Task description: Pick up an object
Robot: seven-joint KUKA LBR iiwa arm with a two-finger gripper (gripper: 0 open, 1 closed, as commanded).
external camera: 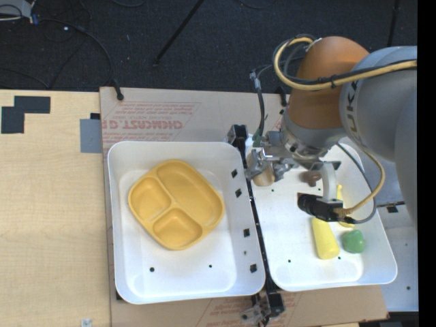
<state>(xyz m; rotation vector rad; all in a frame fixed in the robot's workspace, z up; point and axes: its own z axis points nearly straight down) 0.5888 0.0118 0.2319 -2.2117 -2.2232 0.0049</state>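
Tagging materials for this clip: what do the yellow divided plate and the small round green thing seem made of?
Yellow divided plate: likely moulded plastic, smooth and slightly glossy; even colour, rounded compartment ridges, soft highlights.
Small round green thing: matte, even green; perhaps plastic or foam, too small to tell.

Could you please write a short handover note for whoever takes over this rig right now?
Gripper: low at the right bin's far left corner; its grip state can't be told.
Things: a small tan thing sits right at the gripper. A yellow piece and a green ball lie side by side in the same bin, nearer the front. A yellow tray lies in the left bin.
Done: nothing is visibly lifted.
Left: secure one thing, probably the tan one, and lift it clear.
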